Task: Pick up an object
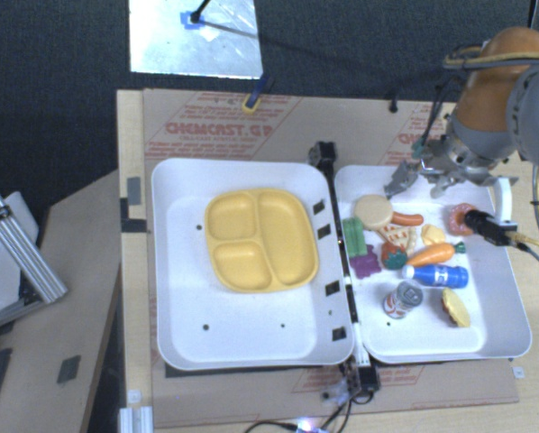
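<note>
A cardboard-covered bench (pixel 215 124) was seen bearing two white bins. A yellow divided tray (pixel 259 239) lay in the left bin (pixel 175 269), far left of the gripper (pixel 424 177). The gripper, fingers spread and holding nothing, was poised above the right bin's (pixel 499 318) far edge, toy food (pixel 414 251) clustered just below it.

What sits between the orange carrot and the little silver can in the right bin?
In the camera view, a blue bottle lies between the carrot above it and the can below-left, in the right bin.
</note>
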Robot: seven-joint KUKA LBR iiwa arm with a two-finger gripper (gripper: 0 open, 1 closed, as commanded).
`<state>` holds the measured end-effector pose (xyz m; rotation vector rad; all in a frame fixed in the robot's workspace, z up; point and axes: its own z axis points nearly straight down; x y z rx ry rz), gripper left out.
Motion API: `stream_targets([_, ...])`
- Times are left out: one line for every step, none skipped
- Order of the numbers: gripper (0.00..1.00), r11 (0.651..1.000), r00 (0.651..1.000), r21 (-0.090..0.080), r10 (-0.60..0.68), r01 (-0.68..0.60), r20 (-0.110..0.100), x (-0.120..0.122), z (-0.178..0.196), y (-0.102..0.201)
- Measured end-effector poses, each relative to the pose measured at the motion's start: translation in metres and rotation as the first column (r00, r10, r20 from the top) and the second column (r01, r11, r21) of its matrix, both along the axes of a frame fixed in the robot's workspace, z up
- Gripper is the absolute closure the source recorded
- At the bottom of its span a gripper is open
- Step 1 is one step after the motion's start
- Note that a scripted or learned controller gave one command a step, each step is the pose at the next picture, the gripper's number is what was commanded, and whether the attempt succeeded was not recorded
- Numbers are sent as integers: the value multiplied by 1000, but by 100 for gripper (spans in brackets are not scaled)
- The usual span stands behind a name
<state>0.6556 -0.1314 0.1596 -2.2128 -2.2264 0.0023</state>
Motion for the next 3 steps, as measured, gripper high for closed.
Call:
stream_targets([0, 1000, 1000, -1, -1, 1, 1, 6, -46, -5])
stream_targets([0, 1000, 1000, 4, 2, -2, 17, 12, -68, -2])
stream_targets([100, 1000, 1000, -1, 5, -5, 31, 16, -53, -2])
